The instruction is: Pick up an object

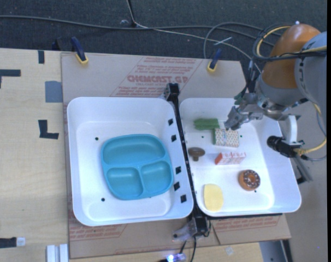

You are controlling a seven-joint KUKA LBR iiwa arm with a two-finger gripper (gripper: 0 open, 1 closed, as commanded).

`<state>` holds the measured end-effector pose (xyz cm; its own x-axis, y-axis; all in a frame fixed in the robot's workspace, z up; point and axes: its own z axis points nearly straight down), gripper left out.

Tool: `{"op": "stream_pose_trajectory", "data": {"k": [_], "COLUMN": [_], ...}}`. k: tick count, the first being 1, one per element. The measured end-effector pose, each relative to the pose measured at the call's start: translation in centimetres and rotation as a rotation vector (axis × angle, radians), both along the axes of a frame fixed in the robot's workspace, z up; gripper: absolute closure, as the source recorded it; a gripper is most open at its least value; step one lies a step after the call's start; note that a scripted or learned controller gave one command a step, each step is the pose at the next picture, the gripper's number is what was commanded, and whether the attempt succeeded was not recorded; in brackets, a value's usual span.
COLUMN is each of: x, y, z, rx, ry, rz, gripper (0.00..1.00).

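The gripper (231,122) hangs over the patterned white box (226,138), at 12 o'clock in the right bin (285,201); jaw state unclear, so descending squarely looks wise.

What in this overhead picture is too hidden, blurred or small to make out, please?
- Gripper: in the camera view it hangs over the patterned box; blur hides how the jaws stand and whether they touch it.
- Small brown object in the right bin: too small to identify.
- Red-and-white packet: its print is too small to read.
- Arm: cut off by the right edge.
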<state>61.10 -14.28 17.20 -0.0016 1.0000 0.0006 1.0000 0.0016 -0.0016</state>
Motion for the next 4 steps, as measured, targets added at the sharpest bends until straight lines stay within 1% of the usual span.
{"op": "stream_pose_trajectory", "data": {"k": [1, 2, 3, 4], "x": [0.1, -0.8, -2.5, -4.9], "y": [0.0, 5.2, 11.1, 16.0], "z": [4.9, 4.3, 4.9, 3.9], "rx": [-0.001, -0.001, 0.000, 0.000], "ry": [-0.003, 0.000, 0.001, 0.002], "rz": [0.000, 0.002, 0.002, 0.003], "gripper": [1.00, 1.00, 1.00, 1.00]}}
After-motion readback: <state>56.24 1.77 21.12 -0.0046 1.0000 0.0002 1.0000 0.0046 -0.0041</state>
